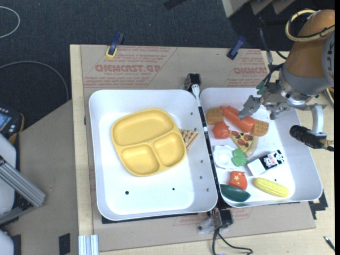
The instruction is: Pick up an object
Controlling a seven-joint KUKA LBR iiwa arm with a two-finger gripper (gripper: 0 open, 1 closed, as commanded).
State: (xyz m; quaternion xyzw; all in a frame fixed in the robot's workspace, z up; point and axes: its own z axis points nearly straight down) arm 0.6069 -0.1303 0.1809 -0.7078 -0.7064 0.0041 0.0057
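Note:
The right bin (308,158) holds several toy foods: an orange carrot (237,118), a brown waffle (261,127), a red tomato (221,130), a pizza slice (244,139), a white egg (223,156), a black-and-white carton (266,162), a yellow corn cob (271,187), a red piece (238,179) and a green piece (235,195). My gripper (262,110) hangs over the bin's far part, just right of the carrot and above the waffle. Its fingers are open with nothing between them.
The left bin (101,142) holds a yellow divided plate (149,141), with a small waffle wedge (189,137) by its right side. A black cylinder (305,136) juts from the arm over the right bin's right edge. Clamps sit at the bench's far edge.

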